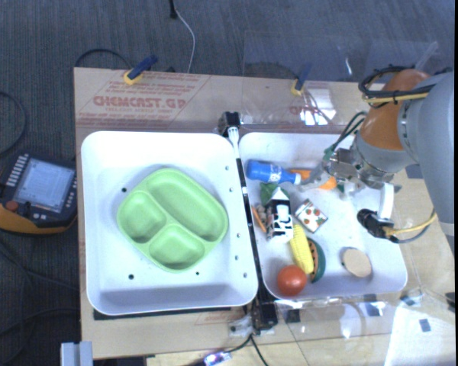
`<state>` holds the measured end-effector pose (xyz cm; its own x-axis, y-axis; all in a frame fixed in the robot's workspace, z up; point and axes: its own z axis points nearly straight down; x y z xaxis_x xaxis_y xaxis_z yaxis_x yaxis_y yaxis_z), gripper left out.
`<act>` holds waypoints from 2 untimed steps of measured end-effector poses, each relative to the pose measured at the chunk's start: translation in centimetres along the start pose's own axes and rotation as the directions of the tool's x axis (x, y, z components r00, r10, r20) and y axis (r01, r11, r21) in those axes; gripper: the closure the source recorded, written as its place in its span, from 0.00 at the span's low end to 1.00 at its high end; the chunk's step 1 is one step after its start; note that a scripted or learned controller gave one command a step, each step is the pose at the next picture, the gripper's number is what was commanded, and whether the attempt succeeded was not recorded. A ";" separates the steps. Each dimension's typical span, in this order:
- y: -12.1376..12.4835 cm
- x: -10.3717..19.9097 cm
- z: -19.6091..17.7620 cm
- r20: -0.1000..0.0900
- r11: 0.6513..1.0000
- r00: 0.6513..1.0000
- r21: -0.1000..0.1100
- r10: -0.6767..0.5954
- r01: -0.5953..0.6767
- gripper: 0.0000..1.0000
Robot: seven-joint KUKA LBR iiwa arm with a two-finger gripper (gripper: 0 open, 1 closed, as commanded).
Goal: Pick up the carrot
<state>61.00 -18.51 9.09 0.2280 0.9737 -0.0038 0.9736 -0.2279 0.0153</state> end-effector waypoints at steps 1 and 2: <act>3.6 0.3 0.2 0.001 1.000 1.000 0.023 -0.015 0.015 0.00; 3.1 0.1 -0.4 0.009 0.999 1.000 0.044 -0.022 0.022 1.00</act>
<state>64.06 -19.14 9.51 0.2066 0.9783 -0.0128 0.9780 -0.2069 -0.0285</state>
